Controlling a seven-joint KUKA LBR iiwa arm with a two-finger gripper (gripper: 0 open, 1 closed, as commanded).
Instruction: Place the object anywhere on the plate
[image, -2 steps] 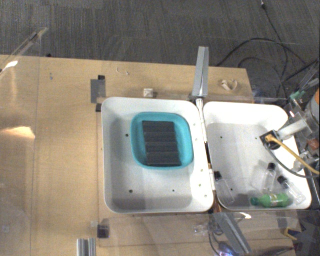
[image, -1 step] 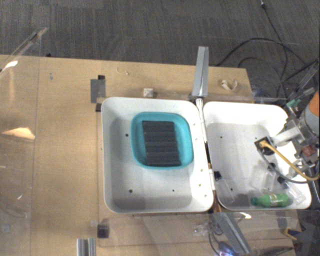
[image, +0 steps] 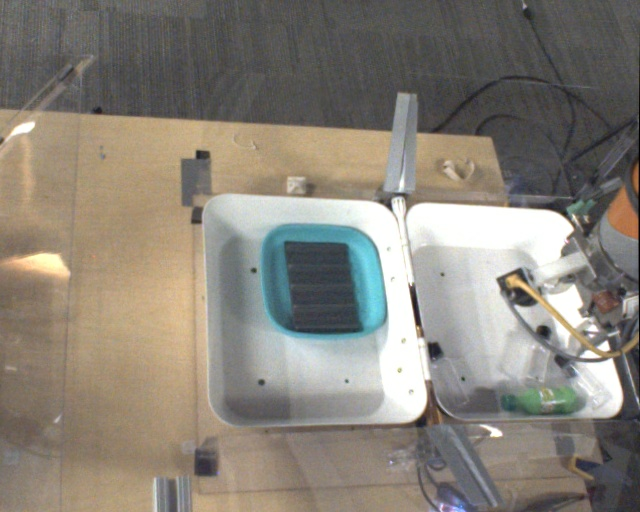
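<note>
Nearest the camera lies the green object (image: 540, 401), an elongated, bottle-like thing on its side against the near wall of the right bin (image: 462, 300); its finer detail is too small to tell. On the left, the left bin (image: 300, 385) holds the teal plate (image: 271, 290), with a dark ridged slab (image: 320, 287) covering its middle. On the right, the gripper (image: 598, 312) hangs over the right bin's right side, just beyond the green object and apart from it. Whether it is released or clenched I cannot tell. I judge the step in hand to be the pick, with nothing visibly grasped yet. The next move calls for lowering onto the object near the bin wall, then carrying it left to the plate.
</note>
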